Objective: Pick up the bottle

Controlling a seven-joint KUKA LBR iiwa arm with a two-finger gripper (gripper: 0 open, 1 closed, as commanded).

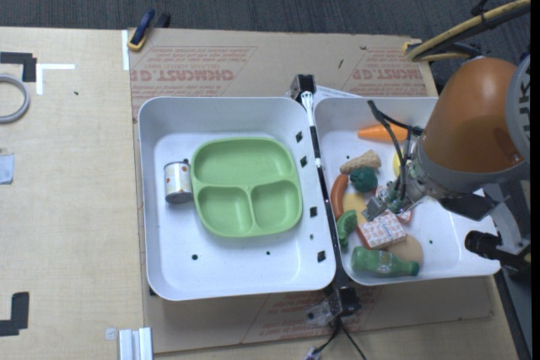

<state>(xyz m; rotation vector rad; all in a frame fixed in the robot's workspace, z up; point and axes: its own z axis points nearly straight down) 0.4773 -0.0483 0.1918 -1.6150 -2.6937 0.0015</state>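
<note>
Two white bins sit side by side on a cardboard-covered bench. Nearest, along the front edge of the right bin [439, 261], a green bottle [384, 263] lies on its side, its neck pointing right. Just behind it are a small red-and-white box [382, 229] and a tan disc [410, 249]. The gripper [395, 196] hangs low over the middle of this bin, just behind the box and well apart from the bottle; whether it is open or closed cannot be told. The arm [468, 131], its orange band prominent, covers the bin's right side. Further back lie a broccoli piece [364, 179], a bread piece [364, 160] and a carrot [376, 132] near the rear edge. In the left bin [160, 249], a green divided plate [247, 186] fills the centre, with a small can [177, 180] touching its left rim.
</note>
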